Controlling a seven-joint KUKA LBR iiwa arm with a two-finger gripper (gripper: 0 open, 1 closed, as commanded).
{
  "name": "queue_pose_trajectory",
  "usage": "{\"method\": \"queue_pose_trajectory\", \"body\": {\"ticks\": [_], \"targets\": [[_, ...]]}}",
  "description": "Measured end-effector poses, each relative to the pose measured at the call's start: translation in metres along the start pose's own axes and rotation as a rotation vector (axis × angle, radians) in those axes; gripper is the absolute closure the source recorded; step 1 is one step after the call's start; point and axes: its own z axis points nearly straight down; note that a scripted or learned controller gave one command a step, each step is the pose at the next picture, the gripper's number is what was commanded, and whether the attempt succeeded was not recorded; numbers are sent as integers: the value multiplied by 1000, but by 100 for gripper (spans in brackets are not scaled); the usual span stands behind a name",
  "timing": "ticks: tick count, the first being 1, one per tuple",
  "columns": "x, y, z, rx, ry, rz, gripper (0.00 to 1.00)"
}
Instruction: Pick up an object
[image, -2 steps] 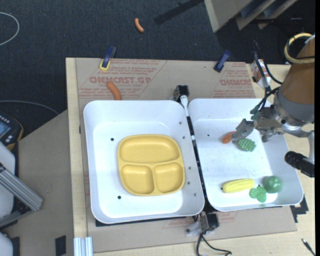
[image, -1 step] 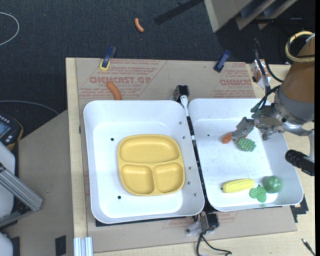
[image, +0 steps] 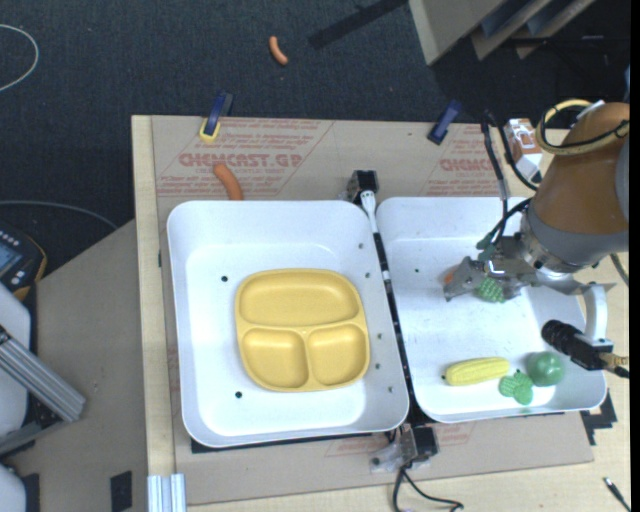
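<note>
My gripper (image: 483, 279) hangs over the upper middle of the right bin (image: 430, 330). A small green ridged toy (image: 491, 291) sits right under its tip and touches it; whether it is gripped I cannot make out. A yellow corn cob (image: 476, 372) lies near the bin's front edge. Beside the cob are a leafy green piece (image: 517, 387) and a round green vegetable (image: 545, 368).
The left bin (image: 200, 300) holds a yellow divided plate (image: 300, 328). A small orange piece (image: 229, 180) lies on the cardboard behind the left bin, and another orange piece (image: 278, 50) is on the dark floor. Clamps sit along the board's back edge.
</note>
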Motion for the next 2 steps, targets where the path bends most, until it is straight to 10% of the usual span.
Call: {"method": "queue_pose_trajectory", "body": {"ticks": [2], "targets": [[-6, 5, 95, -3, 0, 1, 0]]}}
